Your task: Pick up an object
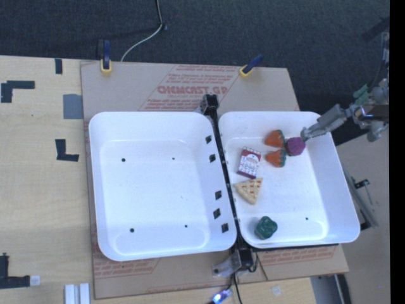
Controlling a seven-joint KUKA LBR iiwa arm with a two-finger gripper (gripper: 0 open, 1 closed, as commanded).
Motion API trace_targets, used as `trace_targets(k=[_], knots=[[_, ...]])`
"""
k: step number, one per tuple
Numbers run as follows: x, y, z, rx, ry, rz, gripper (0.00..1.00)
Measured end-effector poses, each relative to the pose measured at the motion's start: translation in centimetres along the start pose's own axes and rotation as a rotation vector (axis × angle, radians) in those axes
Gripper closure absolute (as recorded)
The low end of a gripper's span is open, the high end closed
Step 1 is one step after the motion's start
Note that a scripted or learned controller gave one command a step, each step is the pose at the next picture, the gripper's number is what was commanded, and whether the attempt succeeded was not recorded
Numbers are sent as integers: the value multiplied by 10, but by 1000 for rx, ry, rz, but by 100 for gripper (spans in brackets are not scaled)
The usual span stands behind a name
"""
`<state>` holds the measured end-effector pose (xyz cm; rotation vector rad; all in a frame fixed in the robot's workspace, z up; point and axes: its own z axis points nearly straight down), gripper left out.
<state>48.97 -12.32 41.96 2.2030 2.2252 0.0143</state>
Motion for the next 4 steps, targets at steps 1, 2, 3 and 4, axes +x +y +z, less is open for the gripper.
trace_targets(k=[1,2,3,4], knots=[[87,30,-123,-2,1,-1,0],[82,29,-125,14,-1,8,100],[83,29,-135,15,-2,7,100],[83,30,-145,15,-2,6,100]])
